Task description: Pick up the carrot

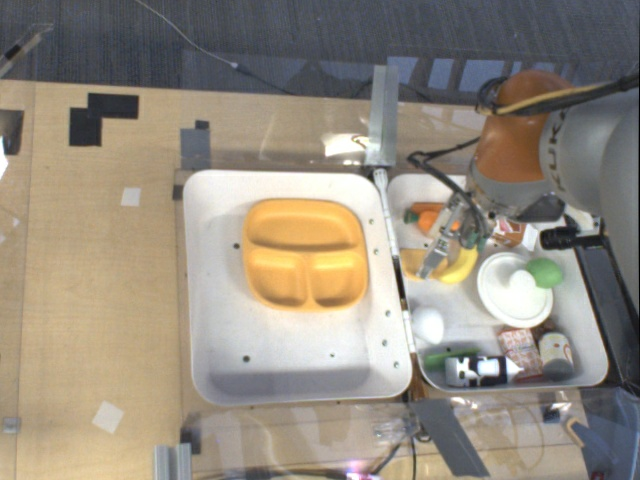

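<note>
1. The carrot (pixel 429 218) lies in the right bin (pixel 590 363), near its upper left corner, its long axis running roughly left to right, green end toward the divider.
2. The end effector (pixel 440 253) hangs just below and slightly right of the carrot, over the banana (pixel 458 266); I judge the coming move a short shift toward the bin's upper left.
3. Whether its fingers are apart or together cannot be told; nothing is visibly held.
4. The yellow tray (pixel 305 252) sits in the left bin (pixel 215 298).
</note>
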`<state>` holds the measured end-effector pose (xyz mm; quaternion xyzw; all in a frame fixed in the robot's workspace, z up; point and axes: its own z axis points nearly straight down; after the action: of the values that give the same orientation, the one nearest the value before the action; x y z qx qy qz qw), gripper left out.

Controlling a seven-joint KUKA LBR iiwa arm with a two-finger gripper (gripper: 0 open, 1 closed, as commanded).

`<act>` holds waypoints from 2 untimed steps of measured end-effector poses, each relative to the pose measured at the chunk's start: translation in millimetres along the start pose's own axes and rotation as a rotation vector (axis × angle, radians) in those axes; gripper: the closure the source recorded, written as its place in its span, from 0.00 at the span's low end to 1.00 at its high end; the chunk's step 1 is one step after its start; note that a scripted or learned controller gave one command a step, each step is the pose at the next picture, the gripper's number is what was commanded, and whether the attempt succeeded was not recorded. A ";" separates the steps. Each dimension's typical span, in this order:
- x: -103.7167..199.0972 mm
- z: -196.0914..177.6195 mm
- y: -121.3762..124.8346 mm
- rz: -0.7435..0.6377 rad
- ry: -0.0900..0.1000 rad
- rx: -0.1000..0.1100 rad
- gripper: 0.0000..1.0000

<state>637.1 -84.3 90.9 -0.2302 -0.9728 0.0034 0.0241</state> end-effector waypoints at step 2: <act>-14.0 -56.9 -9.1 0.005 -0.054 -0.021 0.00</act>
<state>648.3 -98.9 147.3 -0.2327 -0.9725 -0.0006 -0.0046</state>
